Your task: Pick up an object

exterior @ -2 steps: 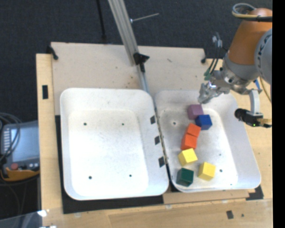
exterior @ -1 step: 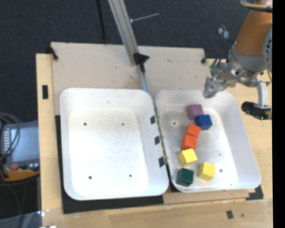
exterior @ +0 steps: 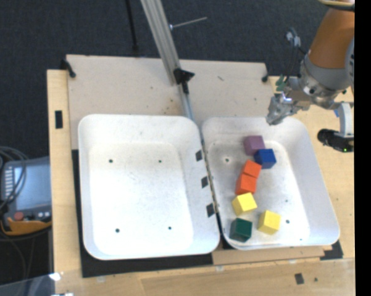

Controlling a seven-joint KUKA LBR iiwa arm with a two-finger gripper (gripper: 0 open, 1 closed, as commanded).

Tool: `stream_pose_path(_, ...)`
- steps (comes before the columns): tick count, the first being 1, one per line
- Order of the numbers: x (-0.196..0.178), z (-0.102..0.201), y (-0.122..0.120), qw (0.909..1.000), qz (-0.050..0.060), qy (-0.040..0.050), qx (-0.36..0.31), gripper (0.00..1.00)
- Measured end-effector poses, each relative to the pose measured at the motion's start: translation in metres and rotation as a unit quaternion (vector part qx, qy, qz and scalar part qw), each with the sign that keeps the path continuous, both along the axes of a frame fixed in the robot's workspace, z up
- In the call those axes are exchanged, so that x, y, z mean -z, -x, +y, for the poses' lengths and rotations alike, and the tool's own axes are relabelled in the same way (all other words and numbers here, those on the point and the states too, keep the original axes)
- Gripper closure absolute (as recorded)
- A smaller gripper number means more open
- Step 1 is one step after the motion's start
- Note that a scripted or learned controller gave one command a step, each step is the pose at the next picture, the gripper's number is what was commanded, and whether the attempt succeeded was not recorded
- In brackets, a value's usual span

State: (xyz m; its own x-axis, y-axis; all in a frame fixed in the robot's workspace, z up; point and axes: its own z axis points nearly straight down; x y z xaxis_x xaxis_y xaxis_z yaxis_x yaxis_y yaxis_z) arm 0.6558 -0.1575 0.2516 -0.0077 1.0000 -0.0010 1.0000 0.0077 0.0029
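Presently, on the bench: two shallow white plastic bins side by side, left bin (exterior: 99, 165) and right bin (exterior: 318, 184), resting on a pale wooden board (exterior: 123, 79).

Right bin, contents, all clustered towards its middle:
- small purple cube (exterior: 254, 144), farthest of the group.
- small blue cube (exterior: 265, 158), just beside the purple one, on its near right.
- two small orange cubes, one (exterior: 252, 169) touching the other (exterior: 247, 183), running down the middle.
- small yellow cube (exterior: 244, 202), just near of the orange pair.
- second small yellow cube (exterior: 269, 221), to the right and nearer.
- small dark green cube (exterior: 241, 229), nearest, close to the bin's left wall.

Arm: grey with an orange band, entering from the right.

Two-finger gripper (exterior: 276, 116): hangs at the far rim of the right bin, apart from every cube; the purple cube lies closest to it. Nothing sits between its tips. How wide the claw stands I cannot tell from this angle.

Other fittings: slanted aluminium rail (exterior: 159, 29) rising from the far side of the board between the bins; grey handheld control unit (exterior: 25, 193) with cables, off the bench at the left.
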Motion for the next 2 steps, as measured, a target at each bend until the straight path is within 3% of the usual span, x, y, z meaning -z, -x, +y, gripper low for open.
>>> stream_pose_path(2,0.015,0.109,0.036,1.0000,0.002,-0.0007,0.001,1.00)
